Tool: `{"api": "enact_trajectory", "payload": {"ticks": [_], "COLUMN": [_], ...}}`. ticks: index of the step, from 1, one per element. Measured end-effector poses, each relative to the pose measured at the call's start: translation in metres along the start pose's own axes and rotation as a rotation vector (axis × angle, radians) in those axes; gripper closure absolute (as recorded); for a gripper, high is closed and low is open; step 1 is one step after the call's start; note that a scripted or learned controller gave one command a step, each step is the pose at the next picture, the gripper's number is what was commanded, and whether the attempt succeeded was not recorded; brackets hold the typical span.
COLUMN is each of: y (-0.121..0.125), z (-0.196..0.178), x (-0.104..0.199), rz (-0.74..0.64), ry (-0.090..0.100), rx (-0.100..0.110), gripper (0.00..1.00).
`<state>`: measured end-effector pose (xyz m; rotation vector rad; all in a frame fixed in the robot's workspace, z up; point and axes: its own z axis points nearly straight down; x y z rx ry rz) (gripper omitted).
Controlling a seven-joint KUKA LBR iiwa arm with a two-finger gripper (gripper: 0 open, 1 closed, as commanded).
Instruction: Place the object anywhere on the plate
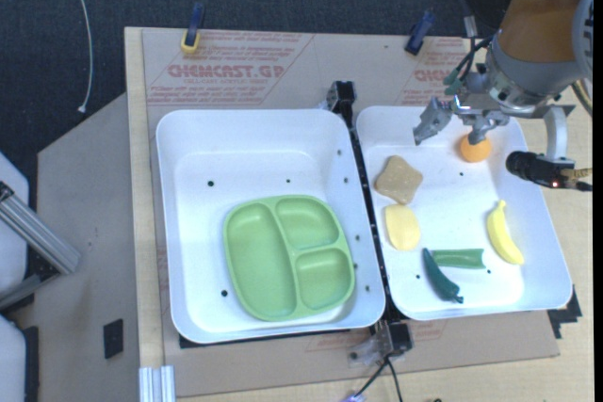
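Observation:
The green three-compartment plate lies in the left bin with nothing on it. In the right bin a small orange fruit rests near the far right wall. My gripper hovers at the far end of that bin, open, its left finger spread well away from the fruit and the other finger just above the fruit's top. Nothing is held between the fingers. Closer to the front are a tan bread slice, a pale yellow piece, a banana and a green pepper.
A black divider runs between the two bins. A black fitting sticks in over the right bin's right rim. Clamps hold the cardboard sheet at the back.

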<state>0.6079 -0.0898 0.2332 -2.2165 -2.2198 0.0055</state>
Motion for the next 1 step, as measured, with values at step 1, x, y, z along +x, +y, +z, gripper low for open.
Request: {"api": "enact_trajectory", "payload": {"ticks": [1], "y": [-0.0086], "z": [0.0457], "x": [-0.0006], "rz": [0.002], "ry": [0.0], "rx": [-0.003], "gripper": [0.0]}}
